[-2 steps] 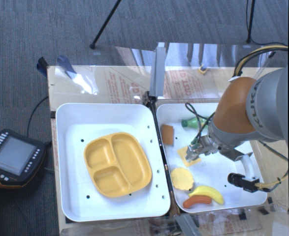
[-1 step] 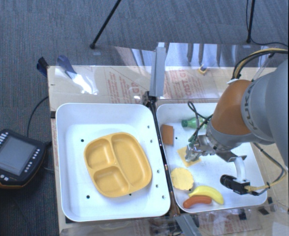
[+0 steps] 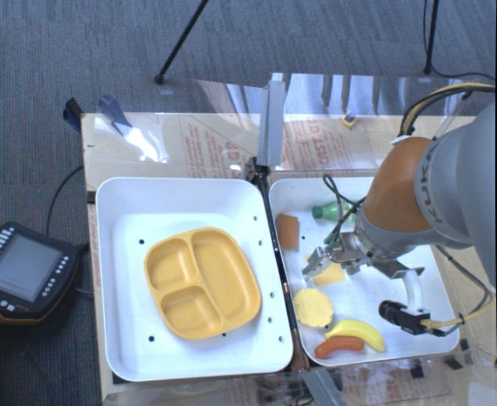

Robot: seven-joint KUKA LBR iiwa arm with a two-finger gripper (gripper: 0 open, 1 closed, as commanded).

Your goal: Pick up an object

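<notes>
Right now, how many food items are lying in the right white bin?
6: brown slice by the left wall, green item at the back, yellow wedge under the gripper, yellow round, banana and sausage in front. The arm may hide more.

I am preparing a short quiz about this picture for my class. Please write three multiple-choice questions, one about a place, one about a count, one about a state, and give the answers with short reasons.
1. Where does the banana lie?
A. in the left bin
B. in the right bin
C. on the floor

2. How many compartments does the yellow plate have?
A. two
B. three
C. five

3. What state is the plate in?
A. right way up, nothing in it
B. upside down
C. filled with food

Answers:
1. B: it lies by the near wall of the right bin, beside the sausage.
2. B: ridges split it into three.
3. A: its hollows face up and are bare.

The gripper is over the right bin.
</notes>
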